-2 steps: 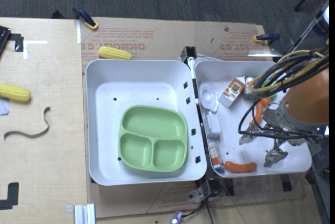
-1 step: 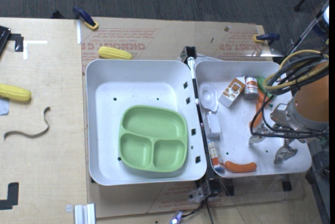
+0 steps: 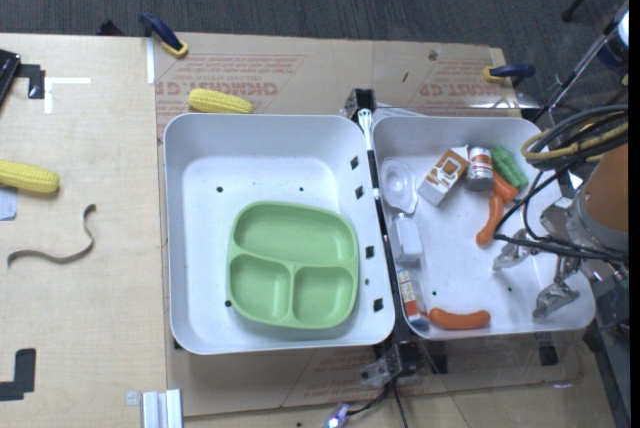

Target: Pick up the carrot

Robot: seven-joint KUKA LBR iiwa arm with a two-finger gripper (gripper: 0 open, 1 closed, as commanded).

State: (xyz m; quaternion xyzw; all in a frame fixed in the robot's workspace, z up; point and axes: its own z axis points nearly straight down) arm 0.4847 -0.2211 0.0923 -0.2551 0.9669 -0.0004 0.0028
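Now — bench (image 3: 80, 316) pale wood (dark carpet behind) | carrot (image 3: 493, 218) in bin | end effector (image 3: 540, 276) spread, empty

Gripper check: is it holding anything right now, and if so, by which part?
Nothing is held. The gripper is open over the right bin, apart from the carrot.

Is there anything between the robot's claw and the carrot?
No. In the camera view, just bare white bin floor separates the gripper from the carrot.
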